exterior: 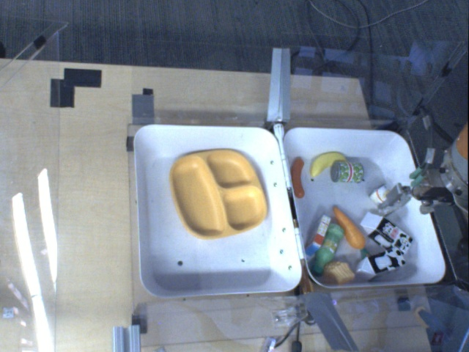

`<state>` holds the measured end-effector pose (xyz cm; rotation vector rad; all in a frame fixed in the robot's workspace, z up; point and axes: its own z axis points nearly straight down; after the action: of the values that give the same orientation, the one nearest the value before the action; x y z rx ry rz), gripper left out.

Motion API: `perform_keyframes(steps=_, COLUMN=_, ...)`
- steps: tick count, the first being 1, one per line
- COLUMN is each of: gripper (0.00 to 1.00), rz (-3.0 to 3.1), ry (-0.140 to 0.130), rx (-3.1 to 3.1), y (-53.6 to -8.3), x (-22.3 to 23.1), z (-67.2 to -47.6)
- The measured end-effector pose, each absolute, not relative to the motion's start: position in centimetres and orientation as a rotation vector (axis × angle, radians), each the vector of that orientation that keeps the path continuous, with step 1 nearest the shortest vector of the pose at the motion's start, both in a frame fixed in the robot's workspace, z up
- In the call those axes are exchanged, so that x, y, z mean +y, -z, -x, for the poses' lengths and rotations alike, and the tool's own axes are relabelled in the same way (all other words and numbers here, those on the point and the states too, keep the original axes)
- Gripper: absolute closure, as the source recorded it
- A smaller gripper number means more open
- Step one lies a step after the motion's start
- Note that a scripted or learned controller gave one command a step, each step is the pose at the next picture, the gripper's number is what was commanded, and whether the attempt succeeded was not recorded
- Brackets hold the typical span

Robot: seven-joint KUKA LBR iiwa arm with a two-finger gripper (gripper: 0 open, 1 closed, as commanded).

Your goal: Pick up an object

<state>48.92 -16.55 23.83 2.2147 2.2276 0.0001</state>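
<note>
The right bin [381, 139] holds several small objects. A yellow banana [325, 163] lies beside a green-labelled can [346, 171] near the far side, with a red sausage [297, 177] along the left wall. Toward the near side lie an orange carrot [350, 227], a green bottle [328, 246], a small colourful box [321, 229], a tan piece [339, 272] and two black-and-white patterned blocks [390, 236]. A small white bottle [378, 194] sits by the right wall. My gripper [412, 192] hovers over the bin's right edge, just right of the white bottle, with nothing visibly held.
The left bin [154, 218] contains a yellow divided plate [218, 192]. A metal post [279, 86] stands behind the divider between the bins. Cables [352, 9] lie on the dark floor beyond the bench.
</note>
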Motion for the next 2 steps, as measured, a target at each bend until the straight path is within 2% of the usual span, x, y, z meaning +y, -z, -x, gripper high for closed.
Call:
perform_keyframes(steps=1, gripper=0.00, rz=-2.174, ry=-0.001, rx=2.267, y=-16.6, x=-19.2, z=-48.8)
perform_keyframes(steps=2, gripper=0.00, rz=-2.051, ry=-0.009, rx=2.372, y=-8.7, x=-20.4, z=-51.6)
